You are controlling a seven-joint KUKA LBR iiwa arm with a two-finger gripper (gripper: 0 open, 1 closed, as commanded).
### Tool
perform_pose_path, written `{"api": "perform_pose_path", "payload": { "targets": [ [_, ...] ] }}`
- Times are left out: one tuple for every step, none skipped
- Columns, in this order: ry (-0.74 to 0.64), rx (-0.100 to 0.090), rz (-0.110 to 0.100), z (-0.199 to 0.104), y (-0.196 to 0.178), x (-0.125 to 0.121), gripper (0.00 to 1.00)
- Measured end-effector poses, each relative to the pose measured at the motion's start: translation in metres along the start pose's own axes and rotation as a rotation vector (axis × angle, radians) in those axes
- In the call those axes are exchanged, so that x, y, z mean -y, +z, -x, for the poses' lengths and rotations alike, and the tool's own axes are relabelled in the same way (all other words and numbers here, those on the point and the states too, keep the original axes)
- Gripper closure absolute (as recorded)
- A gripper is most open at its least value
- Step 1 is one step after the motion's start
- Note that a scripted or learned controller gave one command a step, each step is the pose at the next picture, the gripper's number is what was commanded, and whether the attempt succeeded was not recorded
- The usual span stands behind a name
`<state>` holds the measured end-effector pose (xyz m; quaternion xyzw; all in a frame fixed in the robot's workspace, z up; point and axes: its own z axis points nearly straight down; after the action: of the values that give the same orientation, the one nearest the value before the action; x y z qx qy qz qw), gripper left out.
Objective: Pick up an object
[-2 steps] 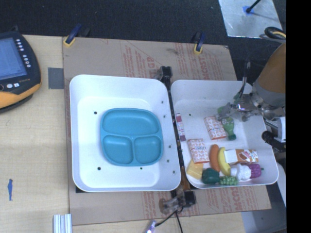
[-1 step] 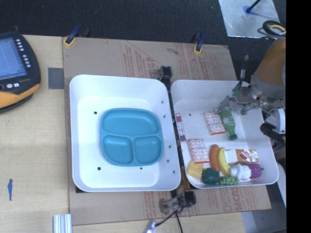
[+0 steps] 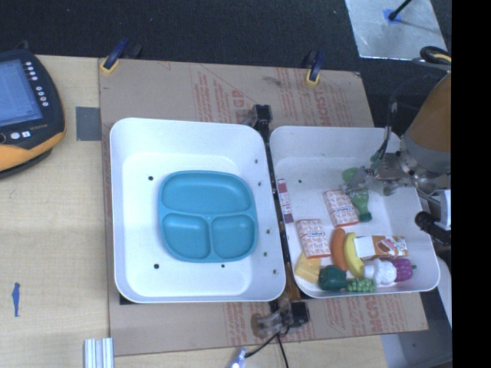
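The right white bin (image 3: 307, 148) holds a pile of toy food. A green leafy piece (image 3: 357, 195) lies near its back right. In front of it are two patterned cracker packets (image 3: 340, 207) (image 3: 312, 238), a carrot (image 3: 337, 244), a banana (image 3: 354, 254) and an orange carton (image 3: 383, 245). A yellow wedge (image 3: 307, 269), a dark green pepper (image 3: 331, 278), green grapes (image 3: 360, 285) and a purple piece (image 3: 403, 267) line the front wall. My gripper (image 3: 381, 172) hangs low at the bin's right side, right beside the top of the green leafy piece. Whether it touches the piece is unclear.
The left bin (image 3: 130, 140) holds a blue divided plate (image 3: 207, 213). A teach pendant (image 3: 23, 106) rests at the bench's left edge. Clamps (image 3: 115, 54) (image 3: 312, 66) pin the cardboard at the back. The arm's orange-banded body (image 3: 430, 117) overhangs the right bin's far right corner.
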<state>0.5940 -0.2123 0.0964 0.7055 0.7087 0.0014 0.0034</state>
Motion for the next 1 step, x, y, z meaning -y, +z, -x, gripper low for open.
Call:
{"api": "perform_pose_path", "payload": {
  "targets": [
    [0.000,0.001,-0.003,-0.0091,0.0004,-0.0101,0.00]
  ]
}}
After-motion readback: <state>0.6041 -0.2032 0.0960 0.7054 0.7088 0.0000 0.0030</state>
